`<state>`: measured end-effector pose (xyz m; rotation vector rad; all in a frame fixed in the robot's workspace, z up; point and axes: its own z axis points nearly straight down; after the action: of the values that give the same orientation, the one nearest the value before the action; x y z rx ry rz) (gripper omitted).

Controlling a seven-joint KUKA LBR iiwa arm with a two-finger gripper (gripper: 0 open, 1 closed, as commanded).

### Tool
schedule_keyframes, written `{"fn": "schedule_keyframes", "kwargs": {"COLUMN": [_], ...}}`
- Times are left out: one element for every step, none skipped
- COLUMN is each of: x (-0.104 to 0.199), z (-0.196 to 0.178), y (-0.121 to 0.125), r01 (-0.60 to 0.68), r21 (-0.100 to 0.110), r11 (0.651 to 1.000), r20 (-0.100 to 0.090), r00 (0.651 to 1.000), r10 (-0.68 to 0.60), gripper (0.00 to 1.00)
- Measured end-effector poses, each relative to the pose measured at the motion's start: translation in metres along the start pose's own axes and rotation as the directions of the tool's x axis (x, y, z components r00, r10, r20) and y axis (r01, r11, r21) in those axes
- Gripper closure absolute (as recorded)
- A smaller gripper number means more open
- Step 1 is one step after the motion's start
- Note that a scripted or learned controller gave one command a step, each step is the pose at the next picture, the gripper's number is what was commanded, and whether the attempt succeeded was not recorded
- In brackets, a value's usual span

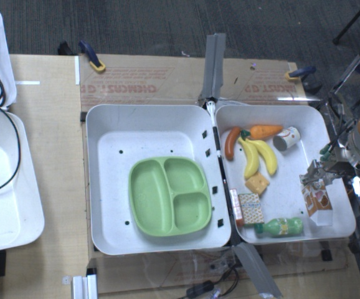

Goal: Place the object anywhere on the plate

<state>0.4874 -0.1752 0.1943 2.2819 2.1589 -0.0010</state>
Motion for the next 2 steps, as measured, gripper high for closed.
{"fn": "schedule_keyframes", "kwargs": {"x": [0.074, 0.047], "z": [0.004, -0.075], "y": [-0.014, -0.012], "r01": [0.166, 0.128], "r21": [0.003, 0.001], "r11": [0.986, 0.992], "r20": [-0.001, 0.001], "r00": [0.986, 0.992], "r10": [-0.166, -0.128], "gripper": [1.00, 1.00]}}
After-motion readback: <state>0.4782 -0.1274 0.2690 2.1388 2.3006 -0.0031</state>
